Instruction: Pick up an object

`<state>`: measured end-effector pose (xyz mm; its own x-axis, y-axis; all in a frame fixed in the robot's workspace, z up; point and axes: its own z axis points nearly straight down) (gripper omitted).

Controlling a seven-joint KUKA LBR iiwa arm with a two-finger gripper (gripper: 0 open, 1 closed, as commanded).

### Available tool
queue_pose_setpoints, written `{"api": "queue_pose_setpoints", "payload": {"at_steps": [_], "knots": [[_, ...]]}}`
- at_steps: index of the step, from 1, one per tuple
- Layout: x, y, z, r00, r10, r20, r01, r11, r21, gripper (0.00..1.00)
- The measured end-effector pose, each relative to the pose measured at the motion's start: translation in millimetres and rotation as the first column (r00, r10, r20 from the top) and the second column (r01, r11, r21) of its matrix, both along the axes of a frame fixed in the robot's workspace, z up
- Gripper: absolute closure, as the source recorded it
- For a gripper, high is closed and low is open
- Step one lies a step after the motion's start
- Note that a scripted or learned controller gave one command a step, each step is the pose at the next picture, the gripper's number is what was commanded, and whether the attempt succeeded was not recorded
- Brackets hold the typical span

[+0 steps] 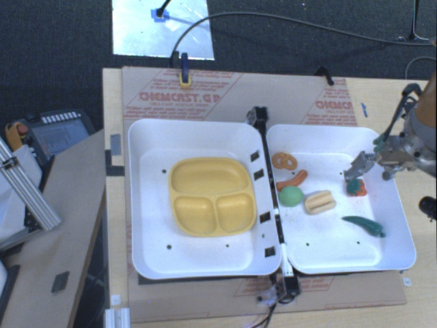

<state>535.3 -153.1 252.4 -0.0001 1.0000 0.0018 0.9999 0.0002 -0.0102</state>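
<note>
The right bin (341,255) holds several toy foods: a pretzel (285,160), an orange-red sausage (292,180), a green ball (291,195), a tan bread roll (319,201), a dark green pepper (365,225) and a small red and teal piece (356,187). My gripper (373,169) hangs over the bin's right side, reaching in from the right. Its fingers stand open, with nothing between them. The left finger (358,163) is just above the red and teal piece.
In the left bin (147,183) lies a yellow divided plate (208,203). A black hinge strip (266,183) runs between the two bins. Cardboard lies under both. A pendant and metal rail sit on a side table at far left.
</note>
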Motion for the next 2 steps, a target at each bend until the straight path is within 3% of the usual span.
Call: {"api": "queue_pose_setpoints", "payload": {"at_steps": [1,2], "knots": [[2.3,0.4,6.2,1.0,0.003,0.012,-0.003,1.0,-0.002,0.0],[-2.1,-2.8,-55.1,1.0,0.001,0.007,-0.001,1.0,-0.001,0.0]]}}
